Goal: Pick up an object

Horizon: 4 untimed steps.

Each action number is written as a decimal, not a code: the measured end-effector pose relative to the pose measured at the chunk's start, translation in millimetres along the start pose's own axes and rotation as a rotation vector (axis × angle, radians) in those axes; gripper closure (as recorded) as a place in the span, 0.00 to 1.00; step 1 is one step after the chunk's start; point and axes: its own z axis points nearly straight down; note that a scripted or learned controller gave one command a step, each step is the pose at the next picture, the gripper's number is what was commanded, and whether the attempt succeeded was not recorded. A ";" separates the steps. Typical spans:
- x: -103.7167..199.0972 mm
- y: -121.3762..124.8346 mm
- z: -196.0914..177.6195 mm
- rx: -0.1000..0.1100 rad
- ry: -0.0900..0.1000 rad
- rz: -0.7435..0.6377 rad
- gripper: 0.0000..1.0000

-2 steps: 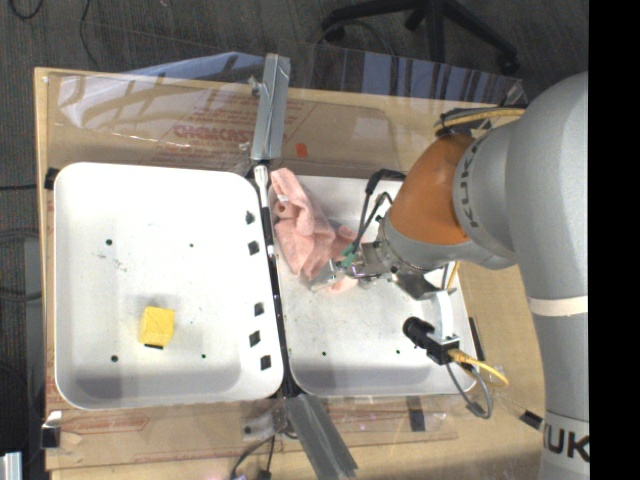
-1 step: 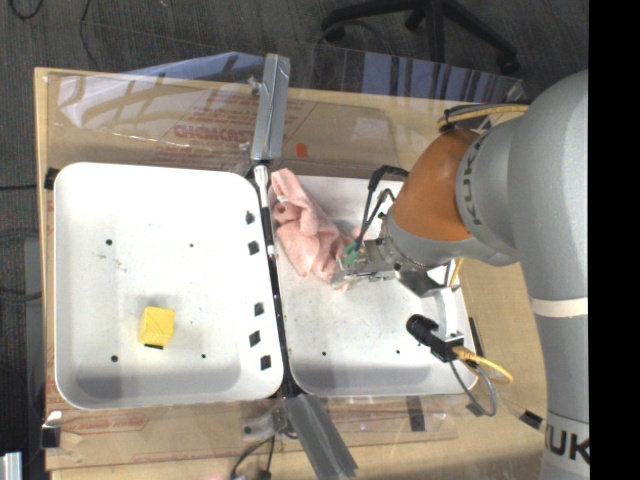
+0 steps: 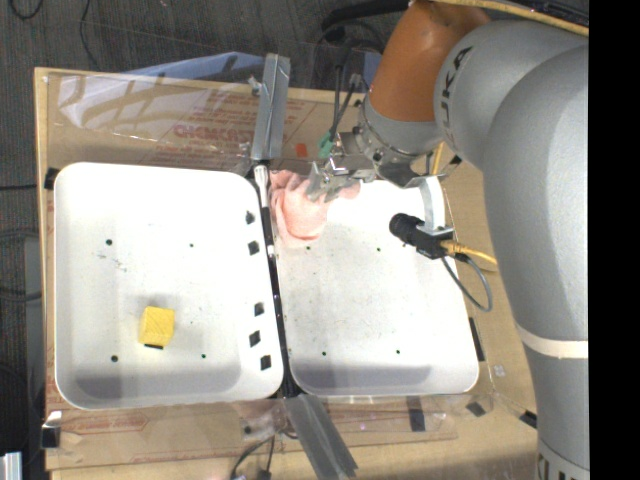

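Observation:
A soft pink object [image 3: 297, 211] lies in the far left corner of the right bin [image 3: 400, 368], against the divider. My gripper [image 3: 328, 180] is down right over the pink object's upper right part, its metal tip touching or overlapping it. A yellow block [image 3: 157, 326] sits in the left bin [image 3: 90, 378], toward the near side.
A metal divider bar [image 3: 268, 258] with black clips runs between the two bins. A black cable connector with a yellow end [image 3: 430, 238] hangs over the right bin's far right. The arm's large grey body [image 3: 530, 168] covers the right side.

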 end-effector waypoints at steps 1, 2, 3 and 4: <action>20.9 6.4 16.0 0.004 0.000 0.049 1.00; 30.8 27.9 8.1 -0.002 -0.002 -0.346 1.00; 31.6 28.3 -0.7 0.000 -0.002 -0.351 1.00; 9.6 37.8 9.2 -0.003 -0.004 -0.770 1.00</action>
